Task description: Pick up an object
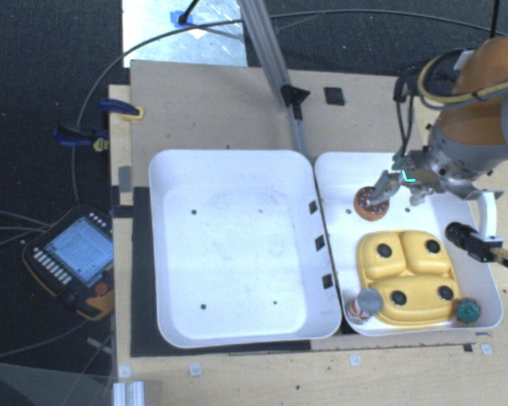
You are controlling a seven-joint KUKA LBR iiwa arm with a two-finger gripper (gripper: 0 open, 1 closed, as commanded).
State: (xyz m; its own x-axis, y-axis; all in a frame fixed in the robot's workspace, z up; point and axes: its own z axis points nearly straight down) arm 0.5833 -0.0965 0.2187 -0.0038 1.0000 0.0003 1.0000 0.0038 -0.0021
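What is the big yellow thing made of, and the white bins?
The yellow thing looks like soft moulded plastic or foam: rounded lumps, dull sheen, dark holes on top. I can't tell which. The white bins look like smooth, hard plastic: even white, rounded corners, faint shine.

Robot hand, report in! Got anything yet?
Hand low over brown round object. No grip confirmed. Yellow tray close beside it.

The arm (478, 100) is running off the right edge. The gripper (379, 191) is covering part of a brown disc (371, 206), hiding its fingertips. The yellow tray (406, 277) is overlapping a grey object (366, 303) and a teal ball (467, 311), both too small to identify.
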